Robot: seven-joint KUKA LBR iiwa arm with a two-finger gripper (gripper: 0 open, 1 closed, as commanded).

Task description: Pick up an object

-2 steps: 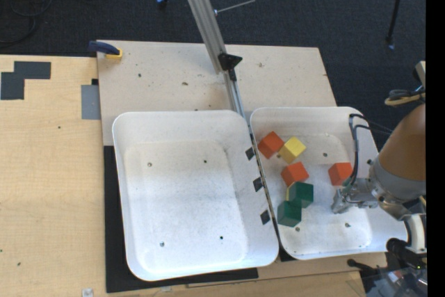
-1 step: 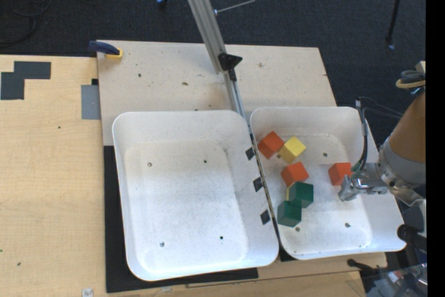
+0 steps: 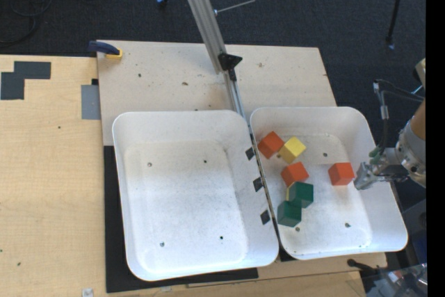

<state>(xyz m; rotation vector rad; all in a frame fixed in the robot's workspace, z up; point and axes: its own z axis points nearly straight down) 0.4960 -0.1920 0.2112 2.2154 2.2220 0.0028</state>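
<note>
In the right bin (image 3: 379, 233) lie several small blocks. An orange block (image 3: 271, 145) and a yellow block (image 3: 293, 148) sit near the bin's far left. Below them is another orange block (image 3: 295, 172), then two green blocks (image 3: 301, 193) (image 3: 289, 213). A lone orange block (image 3: 341, 173) rests toward the right side. My gripper (image 3: 364, 178) hangs low at the bin's right side, just right of that lone orange block, a small gap between them.
The left bin (image 3: 128, 132) sits beside the right one, with black clips (image 3: 257, 183) along the shared edge. A slanted metal rail (image 3: 207, 21) rises behind the bins. A blue and yellow clamp (image 3: 106, 49) lies at the board's far left corner.
</note>
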